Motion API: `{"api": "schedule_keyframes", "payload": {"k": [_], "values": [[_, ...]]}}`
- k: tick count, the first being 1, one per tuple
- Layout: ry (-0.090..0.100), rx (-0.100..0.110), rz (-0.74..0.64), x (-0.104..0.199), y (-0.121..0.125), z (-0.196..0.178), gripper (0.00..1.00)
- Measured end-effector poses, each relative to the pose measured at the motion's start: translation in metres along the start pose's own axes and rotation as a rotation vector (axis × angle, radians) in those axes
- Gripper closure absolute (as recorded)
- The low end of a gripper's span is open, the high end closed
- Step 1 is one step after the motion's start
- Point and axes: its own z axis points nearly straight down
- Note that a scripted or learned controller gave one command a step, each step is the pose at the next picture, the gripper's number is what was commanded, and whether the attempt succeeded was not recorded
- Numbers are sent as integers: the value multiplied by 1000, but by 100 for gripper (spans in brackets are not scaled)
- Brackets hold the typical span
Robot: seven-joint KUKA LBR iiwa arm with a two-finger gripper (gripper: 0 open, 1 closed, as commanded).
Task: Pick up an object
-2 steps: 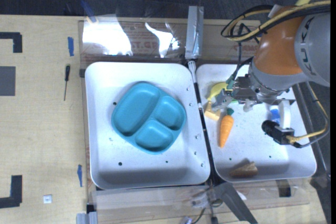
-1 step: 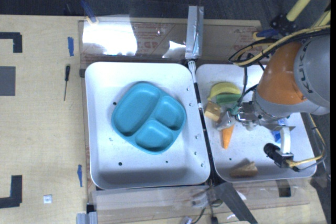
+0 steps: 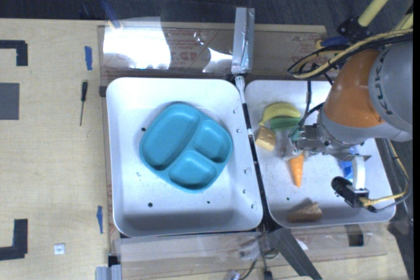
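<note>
Plainly no readable writing; gripper above orange carrot, its state I cannot tell.

Robotics lab — wood bench, taped marks, white bins, cables

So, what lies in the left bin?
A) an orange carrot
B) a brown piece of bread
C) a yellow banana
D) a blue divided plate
D: the blue divided plate, with three compartments, lies in the left bin, while the carrot and the other food items lie in the right bin.
</note>
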Motion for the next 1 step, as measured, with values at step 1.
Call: {"api": "schedule_keyframes", "payload": {"k": [1], "values": [[1, 0, -170, 55, 41, -158, 100]]}}
